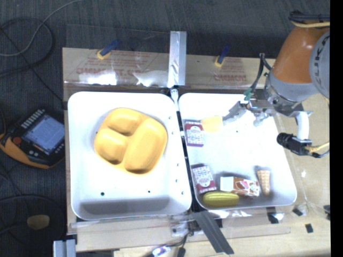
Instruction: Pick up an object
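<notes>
Where the right bin (284, 159) starts, pale yellow block (211, 123) — flat, squarish, matte.

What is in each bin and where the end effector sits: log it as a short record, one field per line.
left bin: one large yellow bun cluster
right bin: pale yellow block, two red-and-white packets, green pickle-shaped item, ice cream cone, small printed box
end effector: over the right bin's far side, beside the pale yellow block
held object: none seen
arm: enters from the right
</notes>
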{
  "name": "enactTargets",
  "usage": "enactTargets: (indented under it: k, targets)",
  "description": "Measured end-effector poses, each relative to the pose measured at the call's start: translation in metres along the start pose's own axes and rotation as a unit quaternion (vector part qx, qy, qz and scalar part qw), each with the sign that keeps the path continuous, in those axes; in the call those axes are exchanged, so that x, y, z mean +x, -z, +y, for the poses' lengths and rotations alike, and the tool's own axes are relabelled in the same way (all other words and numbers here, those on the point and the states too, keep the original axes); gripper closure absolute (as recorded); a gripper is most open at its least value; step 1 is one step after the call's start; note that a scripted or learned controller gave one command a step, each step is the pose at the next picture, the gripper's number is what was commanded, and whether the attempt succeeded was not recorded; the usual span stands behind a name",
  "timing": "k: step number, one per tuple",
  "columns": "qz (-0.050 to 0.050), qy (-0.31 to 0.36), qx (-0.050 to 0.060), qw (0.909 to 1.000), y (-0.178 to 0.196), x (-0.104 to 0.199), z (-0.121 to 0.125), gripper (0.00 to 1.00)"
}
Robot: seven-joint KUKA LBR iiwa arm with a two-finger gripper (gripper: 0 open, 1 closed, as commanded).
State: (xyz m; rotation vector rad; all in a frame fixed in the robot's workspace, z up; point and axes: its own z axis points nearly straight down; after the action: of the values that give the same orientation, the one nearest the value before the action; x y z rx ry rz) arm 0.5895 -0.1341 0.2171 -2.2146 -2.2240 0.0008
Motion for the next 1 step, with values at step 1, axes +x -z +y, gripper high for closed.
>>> enactTargets:
  k: [1]
  targets:
    - [-0.003, 0.071, -0.012, 0.9974, -0.1130, 0.0193, 0.0643, 0.00]
